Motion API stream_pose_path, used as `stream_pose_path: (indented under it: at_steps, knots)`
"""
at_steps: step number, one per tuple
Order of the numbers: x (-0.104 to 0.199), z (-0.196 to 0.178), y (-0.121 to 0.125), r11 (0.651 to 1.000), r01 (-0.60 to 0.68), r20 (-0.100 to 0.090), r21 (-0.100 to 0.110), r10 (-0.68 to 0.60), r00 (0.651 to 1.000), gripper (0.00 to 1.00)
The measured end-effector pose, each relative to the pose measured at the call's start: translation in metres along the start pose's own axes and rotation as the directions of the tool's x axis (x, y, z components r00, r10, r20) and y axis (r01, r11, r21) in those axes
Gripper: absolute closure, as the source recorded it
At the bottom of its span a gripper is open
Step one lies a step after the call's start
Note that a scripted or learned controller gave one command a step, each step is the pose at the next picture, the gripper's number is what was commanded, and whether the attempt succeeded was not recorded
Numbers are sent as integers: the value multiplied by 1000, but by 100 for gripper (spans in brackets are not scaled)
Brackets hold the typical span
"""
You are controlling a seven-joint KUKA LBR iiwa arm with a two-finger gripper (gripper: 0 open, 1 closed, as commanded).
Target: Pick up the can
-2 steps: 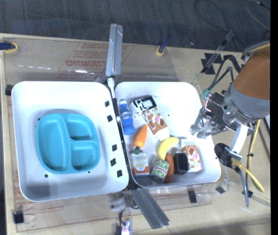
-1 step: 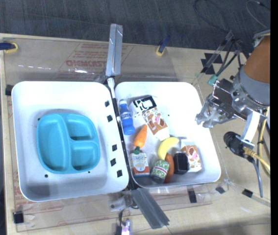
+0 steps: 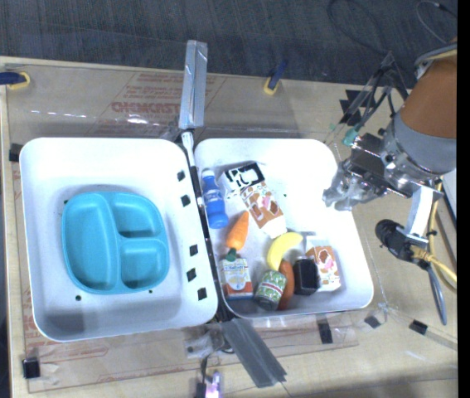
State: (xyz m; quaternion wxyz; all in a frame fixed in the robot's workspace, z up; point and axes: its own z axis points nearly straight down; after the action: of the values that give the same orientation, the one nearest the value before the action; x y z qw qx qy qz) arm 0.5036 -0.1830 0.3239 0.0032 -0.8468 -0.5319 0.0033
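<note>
While the gripper (image 3: 340,196) hovers, two bins (image 3: 31,247) rest on the bench (image 3: 94,98).

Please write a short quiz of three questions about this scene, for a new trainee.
1. True or false: the blue divided tray lies in the left bin.
2. Which item lies closest to the can? A) blue bottle B) banana C) the tray
3. Fill in: the gripper is over the ____ edge of the right bin.

Key: 1 true; 2 B; 3 right.
</note>
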Motion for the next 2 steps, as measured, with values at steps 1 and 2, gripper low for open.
stream_pose_path:
  at_steps: [1,2]
  knots:
    - [0,0,0,1000,0,-1,0,0,1000,0]
    - [0,0,0,1000,0,-1,0,0,1000,0]
